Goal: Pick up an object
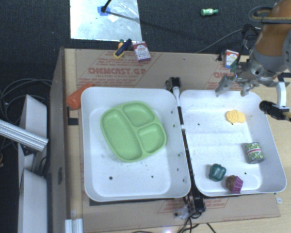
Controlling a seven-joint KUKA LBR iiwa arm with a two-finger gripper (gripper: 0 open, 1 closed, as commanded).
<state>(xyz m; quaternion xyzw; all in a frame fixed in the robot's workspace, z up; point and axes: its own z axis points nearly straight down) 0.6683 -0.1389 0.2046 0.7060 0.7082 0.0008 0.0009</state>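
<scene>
Leftmost, in the left bin [94,178]: a plate [133,130], probably light, stiff plastic but broad and flat, so hard to pinch except at its raised rim; pale green, three compartments, lying level near the bin's middle. Further right, in the right bin [203,144], four small candidates. Near the front edge, a pepper [216,172]: likely a light, hard, smooth toy, apt to slip, best taken across its widest part; dark green, rounded, squat. Just beside it to the right, a cup [234,183]: probably light and slightly yielding, best squeezed across its sides; purple-maroon, small, exact form too small to tell. Towards the back, well apart from those two, a corn [235,116]: judged light and perhaps a little soft, with bumpy skin good for grip, best held across its short width; yellow, lying flat, nothing crowding it. Right of centre, near the right wall, a can [253,152]: probably stiff and light, likely to roll, best gripped across its round body; green-and-white label, on its side. Above the back rim, the gripper [232,89]: spread wide, holding nothing, nearest to the corn, clear of every object.
</scene>
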